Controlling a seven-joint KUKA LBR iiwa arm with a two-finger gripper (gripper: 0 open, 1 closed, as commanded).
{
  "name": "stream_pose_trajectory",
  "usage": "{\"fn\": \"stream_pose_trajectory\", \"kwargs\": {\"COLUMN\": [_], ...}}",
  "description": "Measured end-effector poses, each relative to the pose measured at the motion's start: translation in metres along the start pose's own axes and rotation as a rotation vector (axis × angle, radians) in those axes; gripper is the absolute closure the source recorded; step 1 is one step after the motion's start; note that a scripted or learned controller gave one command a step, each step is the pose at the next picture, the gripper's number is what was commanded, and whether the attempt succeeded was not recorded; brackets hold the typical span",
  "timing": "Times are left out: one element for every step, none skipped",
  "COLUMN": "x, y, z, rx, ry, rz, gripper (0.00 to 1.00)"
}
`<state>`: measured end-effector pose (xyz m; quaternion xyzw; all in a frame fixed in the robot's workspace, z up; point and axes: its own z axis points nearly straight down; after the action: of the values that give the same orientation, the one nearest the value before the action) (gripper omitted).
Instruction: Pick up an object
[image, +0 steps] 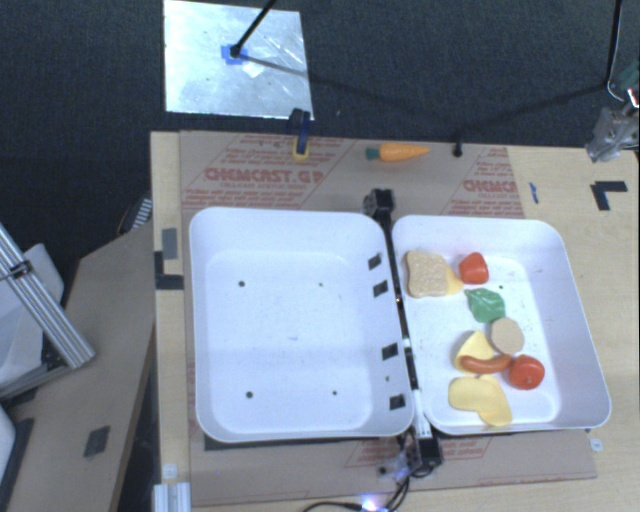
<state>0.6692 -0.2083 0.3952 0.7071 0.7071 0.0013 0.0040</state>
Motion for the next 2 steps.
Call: {"fn": "stream_pose_trajectory", "kwargs": {"x": [0.054,0.001], "y": [0.000,-0.001], "z": [-0.084,-0.054], "rx": [-0.001,0.006], "ry": [0.002,0.001], "rz": [-0.007,0.001], "gripper": [1.00,1.00]}}
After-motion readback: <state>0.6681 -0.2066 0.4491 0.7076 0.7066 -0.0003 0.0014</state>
